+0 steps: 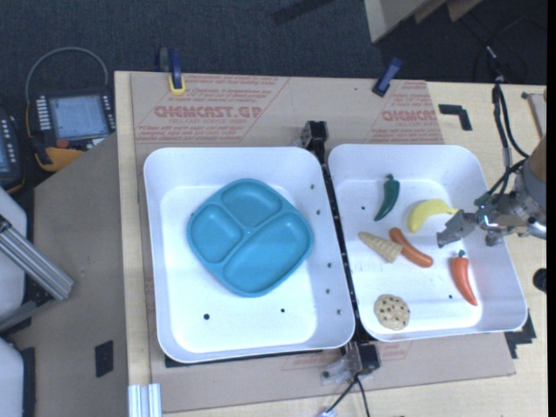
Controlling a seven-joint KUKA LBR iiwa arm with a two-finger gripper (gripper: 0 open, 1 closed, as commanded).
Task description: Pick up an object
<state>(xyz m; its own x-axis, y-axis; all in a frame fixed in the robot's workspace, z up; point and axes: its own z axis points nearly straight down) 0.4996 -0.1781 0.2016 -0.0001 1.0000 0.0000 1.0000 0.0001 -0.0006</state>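
Camera view: gripper (458, 230) over right bin (426, 159), fingers apart, holding nothing. Banana (429, 213) just left of gripper, carrot (463, 278) just below it. Risk: descent lands between the two, fingers close on air or nudge banana aside.

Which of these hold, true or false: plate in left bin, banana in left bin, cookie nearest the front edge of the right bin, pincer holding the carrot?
1. The blue divided plate lies in the left bin. True.
2. The banana lies in the left bin. False: it is in the right bin.
3. The cookie is the item nearest the right bin's front edge. True.
4. The pincer holds the carrot. False: the carrot lies apart on the bin floor.
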